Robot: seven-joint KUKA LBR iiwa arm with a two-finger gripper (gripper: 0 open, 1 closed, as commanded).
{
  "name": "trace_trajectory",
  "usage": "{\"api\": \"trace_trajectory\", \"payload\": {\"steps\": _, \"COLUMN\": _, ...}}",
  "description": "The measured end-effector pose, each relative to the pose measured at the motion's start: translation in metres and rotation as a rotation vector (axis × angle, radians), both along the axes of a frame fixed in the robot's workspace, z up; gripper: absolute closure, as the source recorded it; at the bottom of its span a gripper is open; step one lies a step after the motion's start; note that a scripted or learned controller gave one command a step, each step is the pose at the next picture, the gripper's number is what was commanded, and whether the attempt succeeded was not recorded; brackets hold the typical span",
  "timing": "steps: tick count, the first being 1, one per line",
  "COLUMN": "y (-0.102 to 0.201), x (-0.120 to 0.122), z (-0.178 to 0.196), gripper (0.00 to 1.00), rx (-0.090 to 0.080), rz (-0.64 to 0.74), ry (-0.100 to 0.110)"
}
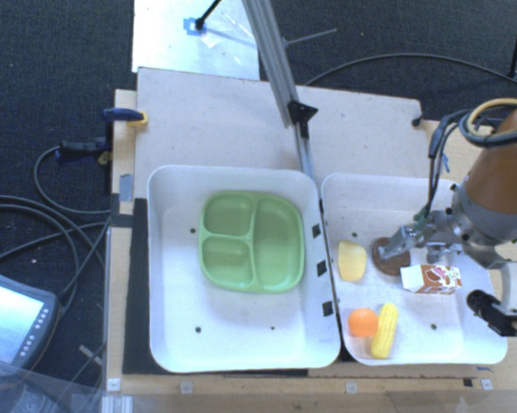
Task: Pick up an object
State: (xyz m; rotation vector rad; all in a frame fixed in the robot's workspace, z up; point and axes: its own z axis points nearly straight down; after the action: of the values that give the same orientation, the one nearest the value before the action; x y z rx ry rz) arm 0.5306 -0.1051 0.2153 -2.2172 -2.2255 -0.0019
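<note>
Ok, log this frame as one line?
arm: over right bin | gripper: above small carton | grasp: unconfirmed | left bin: green divided plate

Grey arm (493, 220) with orange band, black and yellow cables looping above.

Bright, even light from above makes my two white bins (233, 331) glow, shadows are soft and small, and the whole picture looks a little fuzzy.

left bin (163, 265): green plate (251, 242) | right bin (364, 195): carton (430, 278), corn (384, 330)
</note>
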Motion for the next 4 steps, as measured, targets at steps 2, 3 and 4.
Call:
{"api": "trace_trajectory", "payload": {"steps": 2, "y": -0.008, "x": 0.005, "z": -0.049, "gripper": 0.0, "rx": -0.001, "rz": -0.003, "ry": 0.004}}
{"api": "trace_trajectory", "payload": {"steps": 3, "y": -0.003, "x": -0.004, "z": -0.105, "gripper": 0.0, "rx": 0.001, "rz": -0.003, "ry": 0.006}}
{"api": "trace_trajectory", "payload": {"steps": 4, "y": -0.002, "x": -0.004, "z": -0.126, "gripper": 0.0, "rx": 0.0, "rz": -0.003, "ry": 0.002}}
